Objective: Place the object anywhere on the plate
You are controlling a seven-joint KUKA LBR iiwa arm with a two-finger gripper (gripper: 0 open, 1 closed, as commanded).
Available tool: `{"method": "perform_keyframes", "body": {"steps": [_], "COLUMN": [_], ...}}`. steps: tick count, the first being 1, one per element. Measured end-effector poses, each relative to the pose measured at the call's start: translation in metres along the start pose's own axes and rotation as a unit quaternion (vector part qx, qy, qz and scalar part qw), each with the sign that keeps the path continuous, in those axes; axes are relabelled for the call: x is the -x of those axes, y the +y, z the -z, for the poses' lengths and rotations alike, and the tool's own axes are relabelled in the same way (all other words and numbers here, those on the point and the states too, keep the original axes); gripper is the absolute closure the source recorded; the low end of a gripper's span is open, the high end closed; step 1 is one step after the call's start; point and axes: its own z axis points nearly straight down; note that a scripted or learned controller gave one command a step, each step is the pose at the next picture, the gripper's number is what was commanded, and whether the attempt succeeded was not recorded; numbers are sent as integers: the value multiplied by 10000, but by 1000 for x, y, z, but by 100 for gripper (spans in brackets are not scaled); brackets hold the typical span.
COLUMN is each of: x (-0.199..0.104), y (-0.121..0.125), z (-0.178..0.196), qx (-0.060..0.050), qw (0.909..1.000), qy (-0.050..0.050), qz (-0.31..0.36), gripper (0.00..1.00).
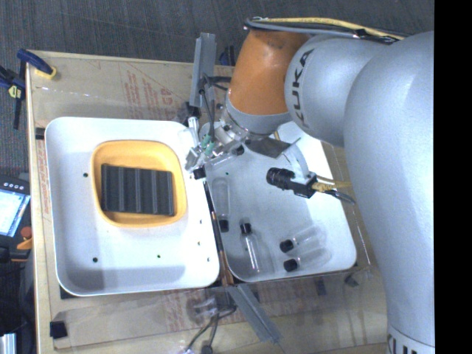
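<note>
Clear vials with black caps (249, 245) lie scattered on the floor of the right-hand white bin (335, 220), toward its near edge, with two more capped vials (302, 245) close together just to their right. A further clear vial (220, 198) lies near the bin's left wall. The plate (139, 152), yellow-rimmed with a dark ribbed insert at its centre, sits in the left-hand white bin (74, 257), well apart from the vials and with nothing resting on it.

The grey KUKA arm (369, 124), its orange band (262, 72) uppermost, reaches in from the right and covers much of the right bin. Its tool (203, 153) hangs over the seam between the two bins, at the far corner of the right one, beside the plate's right rim. The tool's tips are too small and cluttered to tell how they stand, and no vial can be seen between them. A black cylindrical fitting with a cable (291, 181) juts from the wrist over the right bin.

Both bins rest on a wooden worktop (110, 72).
</note>
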Motion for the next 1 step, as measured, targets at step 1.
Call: {"method": "perform_keyframes", "body": {"steps": [1], "x": [1], "y": [0], "z": [0], "qx": [1], "qw": [10000], "qy": [-3], "qz": [-4], "gripper": [0]}}
